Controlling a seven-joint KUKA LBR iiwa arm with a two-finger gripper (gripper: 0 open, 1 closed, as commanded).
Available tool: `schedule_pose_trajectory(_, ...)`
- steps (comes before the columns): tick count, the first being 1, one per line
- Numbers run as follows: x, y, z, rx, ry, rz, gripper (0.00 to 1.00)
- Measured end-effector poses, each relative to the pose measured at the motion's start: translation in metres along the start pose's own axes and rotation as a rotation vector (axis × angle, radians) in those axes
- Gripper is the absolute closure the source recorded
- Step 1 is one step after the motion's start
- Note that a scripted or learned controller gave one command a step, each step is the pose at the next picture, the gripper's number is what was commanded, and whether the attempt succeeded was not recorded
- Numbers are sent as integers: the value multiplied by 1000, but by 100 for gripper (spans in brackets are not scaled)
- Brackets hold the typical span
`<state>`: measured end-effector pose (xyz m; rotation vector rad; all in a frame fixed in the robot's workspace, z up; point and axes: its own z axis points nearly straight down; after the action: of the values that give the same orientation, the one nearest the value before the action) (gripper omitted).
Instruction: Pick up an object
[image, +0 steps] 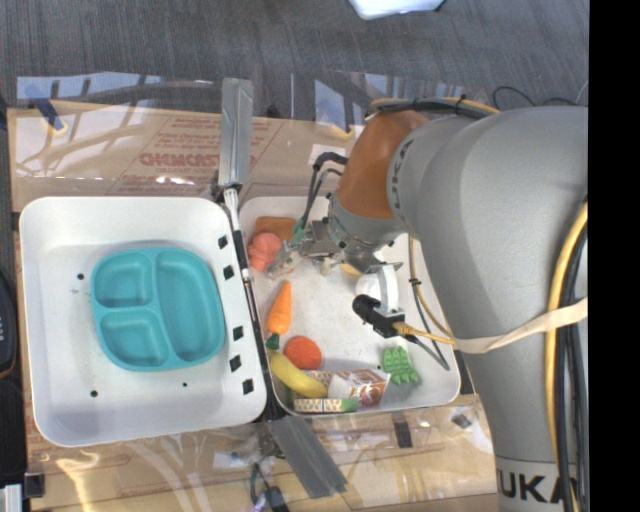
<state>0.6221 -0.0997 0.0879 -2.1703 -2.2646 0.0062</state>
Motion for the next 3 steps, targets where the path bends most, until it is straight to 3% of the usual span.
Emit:
schedule_pose_trajectory(1,2,0,-6,6,1,-6,100)
schedule_pose_trajectory(2,2,0,-6,6,1,-7,0)
schedule_pose_trajectory(3,2,0,-12,12,2,-11,100)
